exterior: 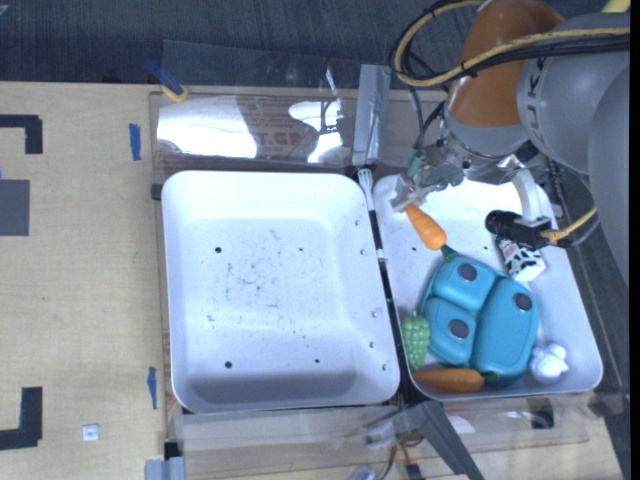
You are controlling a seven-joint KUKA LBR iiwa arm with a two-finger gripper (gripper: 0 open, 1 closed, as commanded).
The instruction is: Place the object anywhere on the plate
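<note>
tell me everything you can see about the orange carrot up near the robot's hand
The carrot is a small toy, bright orange, smooth like plastic, tapering, with a green tip at its lower right end. It lies slanted in the right bin, its upper left end directly under the hand. Whether the hand grips it cannot be told. Its green end reaches the blue plate; whether they touch is unclear.

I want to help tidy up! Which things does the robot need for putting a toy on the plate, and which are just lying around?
For the job:
gripper
orange toy carrot, right at the gripper's tip
blue divided plate

Just lying about:
green toy
second orange toy
white toy
black-and-white toy
left white bin
</note>
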